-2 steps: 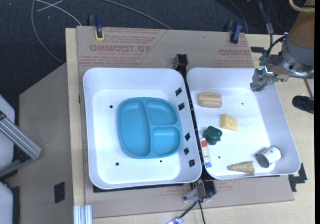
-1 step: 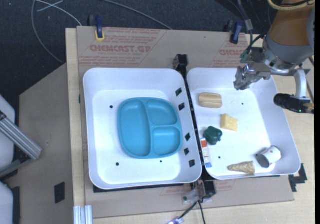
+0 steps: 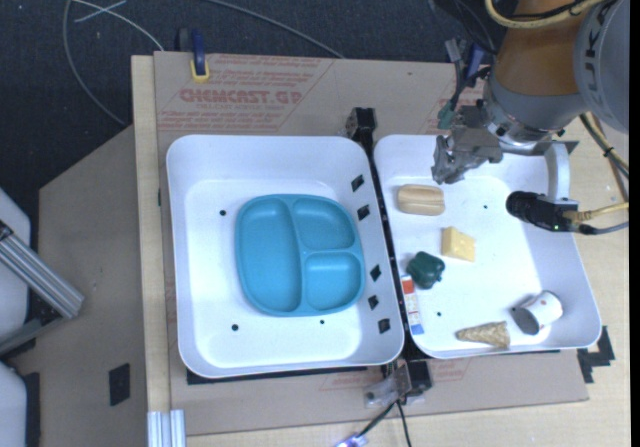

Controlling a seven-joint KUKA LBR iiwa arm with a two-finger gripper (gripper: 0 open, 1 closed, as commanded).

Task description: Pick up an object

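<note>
Gripper (image 3: pixel 447 171) hangs just above the bread roll (image 3: pixel 420 200); can't tell its finger state. Roll sits by the right bin (image 3: pixel 570 270)'s far wall, so a skewed descent could nudge it away.

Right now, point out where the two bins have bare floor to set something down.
Left bin: bare strips ring the blue divided plate, widest along its left side. Right bin: a free patch between the yellow wedge and the right wall. Crowded: the right bin's left half, and under the hand by the tan roll.

Red print on the brown board (image 3: pixel 250 93) in the upper middle reads "CHEMCAST GP". The smaller lines around it are too blurred to read.
</note>
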